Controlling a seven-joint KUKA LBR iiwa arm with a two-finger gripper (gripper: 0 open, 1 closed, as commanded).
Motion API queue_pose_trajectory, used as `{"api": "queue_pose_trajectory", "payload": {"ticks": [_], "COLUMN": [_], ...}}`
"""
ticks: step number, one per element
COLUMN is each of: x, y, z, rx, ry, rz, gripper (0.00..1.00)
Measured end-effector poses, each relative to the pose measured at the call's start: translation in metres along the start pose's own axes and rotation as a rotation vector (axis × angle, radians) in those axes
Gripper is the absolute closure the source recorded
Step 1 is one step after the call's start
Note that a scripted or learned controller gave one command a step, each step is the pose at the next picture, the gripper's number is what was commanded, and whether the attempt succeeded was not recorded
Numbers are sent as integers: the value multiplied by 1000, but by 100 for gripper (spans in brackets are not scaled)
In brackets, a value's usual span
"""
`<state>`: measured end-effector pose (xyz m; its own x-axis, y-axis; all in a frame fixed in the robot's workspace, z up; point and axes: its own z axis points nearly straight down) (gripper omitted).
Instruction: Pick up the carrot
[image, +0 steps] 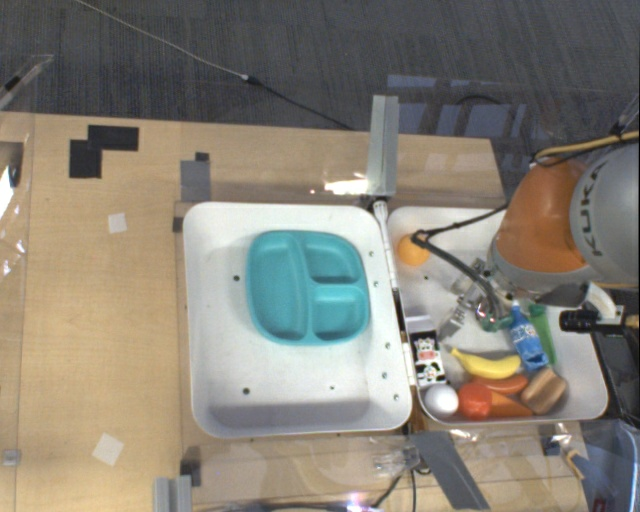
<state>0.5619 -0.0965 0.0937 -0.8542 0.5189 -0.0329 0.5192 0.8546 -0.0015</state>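
The approach is in hand. The gripper (470, 308) hovers in the right bin (597, 405); whether it is wide or narrow I cannot tell. The carrot (508, 403) lies below-right of it, under the banana (485, 364), so next comes a descent there.

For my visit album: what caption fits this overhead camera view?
Robot arm reaching over the right bin of toy food, carrot near its front; teal plate in the left bin.

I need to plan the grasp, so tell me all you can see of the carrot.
The carrot is orange and looks smooth, lying flat near the front wall of the right bin. Just part of it is visible: the banana lies along its upper side, the red tomato covers its left end, and the brown bread roll crosses its right end.
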Motion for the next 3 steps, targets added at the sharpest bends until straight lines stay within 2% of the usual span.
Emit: {"api": "queue_pose_trajectory", "payload": {"ticks": [1,2,3], "x": [-66,18,-62], "y": [24,-14,32], "z": [-78,-37,-58], "rx": [-4,-3,9], "ry": [22,20,26], "rz": [246,560,943], "gripper": [0,0,0]}}
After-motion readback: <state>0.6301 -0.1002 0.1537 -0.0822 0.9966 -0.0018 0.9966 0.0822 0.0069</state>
